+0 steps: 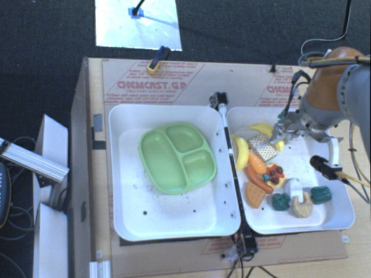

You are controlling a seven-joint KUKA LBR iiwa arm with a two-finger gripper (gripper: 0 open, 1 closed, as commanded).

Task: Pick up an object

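Observation:
The right bin (pixel 342 213) holds several toy foods. Among them are a yellow banana (pixel 242 153), a yellow piece (pixel 262 130) near the back wall, a checkered cracker (pixel 265 152), an orange carrot (pixel 257 162), a sausage (pixel 259 180) and a red berry cluster (pixel 274 172). My gripper (pixel 279 135) hangs low over the back of this bin, just right of the yellow piece and above the cracker. Nothing can be seen held in it.
The left bin (pixel 127 213) carries a green divided plate (pixel 177 157). Near the right bin's front lie an orange waffle (pixel 254 194), a white cup (pixel 294 187), a dark green piece (pixel 280 201), a tan ring (pixel 302 206) and a green pepper (pixel 320 194). Cables trail at the right.

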